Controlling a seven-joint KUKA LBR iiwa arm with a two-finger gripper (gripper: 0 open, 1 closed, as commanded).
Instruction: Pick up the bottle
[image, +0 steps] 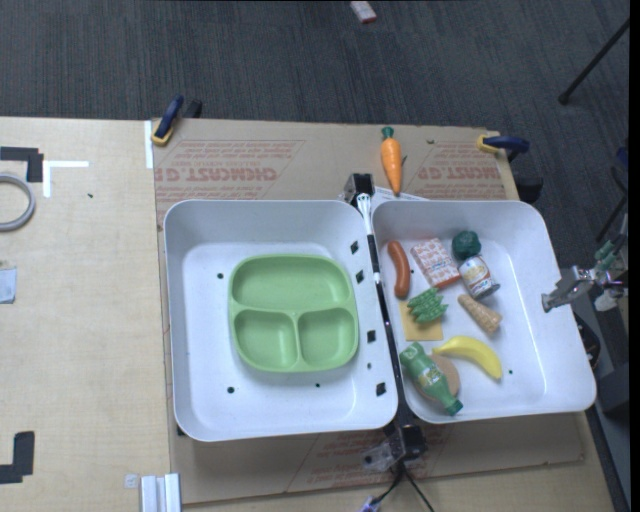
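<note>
Dark grey carpet lies behind a pale wooden bench covered in part by brown cardboard, on which two shallow white bins sit side by side.

Nearest, at the front left corner of the right-hand white bin, the small green plastic bottle is found lying on its side, slanted, its cap end towards the front wall. It is judged light, stiff and smooth, likely to roll or slip; a hold across the middle of the body, fingers set crosswise to its length, is judged best. A round tan disc is partly hidden beneath it, and a yellow toy banana lies just beside it, so little room is left on that side.

Further back are seen a tan toy cone, a leafy green toy vegetable, a small labelled tin can, a red-and-white packet, a red toy sausage and a dark green round toy. A green three-compartment plate occupies the left-hand white bin.

At the right bin's outer edge the grey two-finger gripper is seen, well apart from the bottle; whether it is released or clenched cannot be told.

Beyond the bins, an orange toy carrot rests on the cardboard.
</note>
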